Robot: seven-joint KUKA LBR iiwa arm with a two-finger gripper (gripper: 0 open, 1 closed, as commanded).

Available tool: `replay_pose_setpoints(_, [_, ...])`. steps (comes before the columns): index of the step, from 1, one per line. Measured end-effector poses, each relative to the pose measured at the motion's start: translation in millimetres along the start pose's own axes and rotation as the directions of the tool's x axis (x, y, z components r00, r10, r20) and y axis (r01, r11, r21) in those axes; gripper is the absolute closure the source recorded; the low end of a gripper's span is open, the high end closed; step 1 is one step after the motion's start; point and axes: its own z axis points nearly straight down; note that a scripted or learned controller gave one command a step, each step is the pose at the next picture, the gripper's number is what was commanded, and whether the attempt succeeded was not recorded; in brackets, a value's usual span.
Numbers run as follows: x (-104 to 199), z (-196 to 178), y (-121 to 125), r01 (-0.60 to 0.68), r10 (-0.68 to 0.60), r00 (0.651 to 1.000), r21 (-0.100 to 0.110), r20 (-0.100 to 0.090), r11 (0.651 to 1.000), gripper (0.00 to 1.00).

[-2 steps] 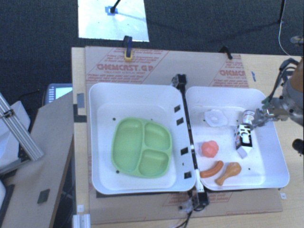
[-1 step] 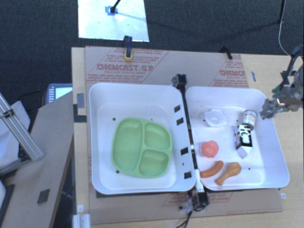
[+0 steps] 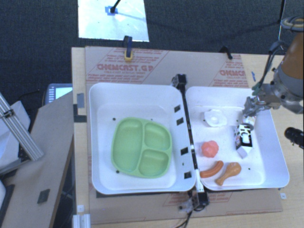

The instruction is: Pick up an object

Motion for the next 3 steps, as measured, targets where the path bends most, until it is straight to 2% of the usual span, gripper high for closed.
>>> replay_pose_setpoints(1, [42,8,9,-0.002,0.002,1.000,0.001,0.001,1.000,1.00])
replay_pose_setpoints(2, [100,11,5,-0.001,0.001,1.000,0.002,0.000,1.000,1.00])
replay_pose_setpoints(3, [152,33,9,0.001,-0.001,1.000,0.004,-0.001,1.000,1.00])
